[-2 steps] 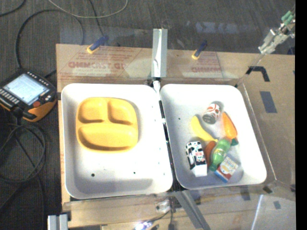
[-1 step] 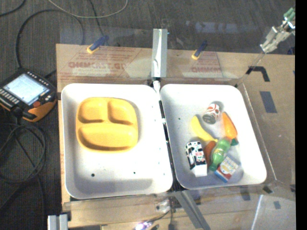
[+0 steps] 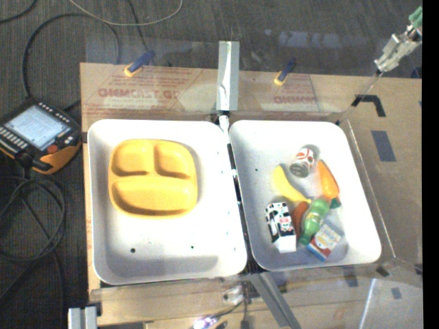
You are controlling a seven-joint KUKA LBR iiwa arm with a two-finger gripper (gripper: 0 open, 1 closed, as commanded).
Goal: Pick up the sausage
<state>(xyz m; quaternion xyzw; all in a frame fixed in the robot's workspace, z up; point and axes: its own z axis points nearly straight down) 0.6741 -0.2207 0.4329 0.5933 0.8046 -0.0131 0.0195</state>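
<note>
1. Right bin (image 3: pixel 357 184) sits low in the view, and all the small things are bunched in its near corner.
2. A small box (image 3: pixel 324 242) lies by the near wall. A black and white milk carton (image 3: pixel 280 226) stands next to it.
3. A green bottle (image 3: pixel 313 218) lies between them, resting on other things.
4. The sausage (image 3: pixel 300 213) is the dark red piece just beside the bottle. It is squeezed between the bottle and the carton, so little of it shows.
5. A banana (image 3: pixel 285 184), a can (image 3: pixel 304 160) and a carrot (image 3: pixel 328 178) lie a bit farther back.
6. The left bin (image 3: pixel 99 252) holds a yellow tray (image 3: pixel 154 177) with three parts, maybe a place for food.
7. The tool (image 3: pixel 396 50) is high up at the far right corner, well apart from the pile. I cannot tell how it is set.
8. I think the sausage will be hard to grab, because its neighbors crowd it.
</note>
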